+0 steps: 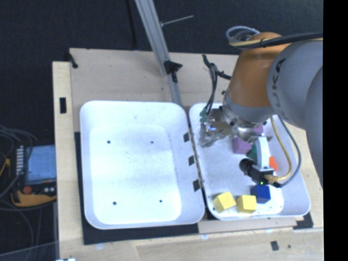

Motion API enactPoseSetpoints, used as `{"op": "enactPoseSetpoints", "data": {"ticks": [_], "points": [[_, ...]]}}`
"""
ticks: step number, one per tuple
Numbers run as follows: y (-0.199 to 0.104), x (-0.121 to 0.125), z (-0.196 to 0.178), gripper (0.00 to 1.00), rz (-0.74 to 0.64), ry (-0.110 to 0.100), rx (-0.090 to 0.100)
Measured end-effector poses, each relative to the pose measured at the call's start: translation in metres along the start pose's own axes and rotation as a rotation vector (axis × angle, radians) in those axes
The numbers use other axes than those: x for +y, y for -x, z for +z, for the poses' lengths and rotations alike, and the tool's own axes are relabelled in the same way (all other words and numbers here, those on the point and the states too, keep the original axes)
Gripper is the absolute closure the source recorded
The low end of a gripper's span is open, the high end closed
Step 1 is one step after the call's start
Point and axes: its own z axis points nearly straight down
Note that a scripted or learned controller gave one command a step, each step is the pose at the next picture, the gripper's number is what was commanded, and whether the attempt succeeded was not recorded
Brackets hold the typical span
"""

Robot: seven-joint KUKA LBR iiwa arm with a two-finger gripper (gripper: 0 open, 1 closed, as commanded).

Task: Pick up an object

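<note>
Grey arm (293, 75) with its orange band reaching in from three o'clock, covering the twelve-o'clock half of the right bin (228, 162). Wooden table (109, 75) beneath, carrying both white bins edge to edge. Left bin (136, 162) at nine o'clock of the arm, bare white floor with a few dark dots. Metal post (157, 42) slanting up toward twelve o'clock from between the bins. Blue box (41, 165) off the table at nine o'clock, among cables. Jaws (209, 135) low over the right bin's floor near its nine-o'clock wall, just beside the divide between bins; impossible to tell whether spread or pressed together, and nothing visibly pinched there. Candidates for pickup all lying in the right bin: purple block (243, 144) at three o'clock of the jaws, partly under the wrist; two yellow blocks (224, 202) and (247, 203) side by side near the six-o'clock rim; blue block (262, 193) just at three o'clock of the second yellow one; a small orange piece (273, 163) and a green bit (253, 152) by the three-o'clock wall, too small to identify. Judged progress: approach roughly made, descent seemingly on bare floor rather than on any block; grasp not shown, lift not begun. Remaining, by this reading: closing on one object and raising it clear of the bin. Risk of a miss looks real, given the nearest block sitting off to the side.
</note>
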Motion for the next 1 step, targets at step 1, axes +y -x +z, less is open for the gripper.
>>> {"op": "enactPoseSetpoints", "data": {"ticks": [1], "points": [[-0.0481, 0.0206, 0.0106, 1.00, 0.002, -0.002, -0.001]]}}
